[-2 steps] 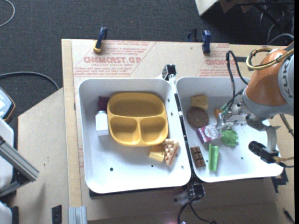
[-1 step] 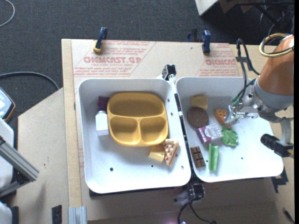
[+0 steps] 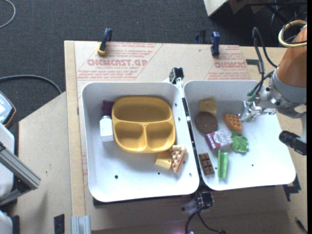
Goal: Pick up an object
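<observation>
The metal two-finger end effector hangs over the right shallow white bin, just right of the orange waffle-shaped toy; whether it is apart or together I cannot tell. The yellow plastic divided tray lies in the left white bin

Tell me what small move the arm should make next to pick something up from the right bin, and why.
Probably a short move left and down toward the waffle piece. The end effector hangs just right of it with nothing seen in its grip, and the waffle is the nearest item. The pink carton and green leaf crowd just below it, so a careful descent seems wise.
</observation>
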`<action>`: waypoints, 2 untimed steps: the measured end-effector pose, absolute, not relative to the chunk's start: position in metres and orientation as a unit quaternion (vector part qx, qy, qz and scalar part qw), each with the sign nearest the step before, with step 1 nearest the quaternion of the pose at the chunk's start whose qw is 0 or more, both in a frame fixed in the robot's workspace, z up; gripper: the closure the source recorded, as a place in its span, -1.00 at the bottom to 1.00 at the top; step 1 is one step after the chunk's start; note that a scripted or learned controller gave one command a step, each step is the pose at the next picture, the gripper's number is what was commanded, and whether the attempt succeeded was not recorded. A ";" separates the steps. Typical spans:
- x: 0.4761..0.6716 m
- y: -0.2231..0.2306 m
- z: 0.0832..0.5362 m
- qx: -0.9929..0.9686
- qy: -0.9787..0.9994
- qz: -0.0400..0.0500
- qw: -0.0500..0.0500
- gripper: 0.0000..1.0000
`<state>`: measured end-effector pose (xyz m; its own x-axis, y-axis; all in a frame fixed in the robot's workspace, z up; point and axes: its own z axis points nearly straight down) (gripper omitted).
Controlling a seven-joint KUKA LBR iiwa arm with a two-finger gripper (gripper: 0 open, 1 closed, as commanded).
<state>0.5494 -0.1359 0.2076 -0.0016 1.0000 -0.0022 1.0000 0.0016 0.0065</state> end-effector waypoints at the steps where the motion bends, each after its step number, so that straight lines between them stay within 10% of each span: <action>1: 0.550 -0.136 0.226 0.707 0.707 0.001 0.003 1.00; 2: 0.601 -0.105 0.218 0.705 0.709 0.002 0.002 1.00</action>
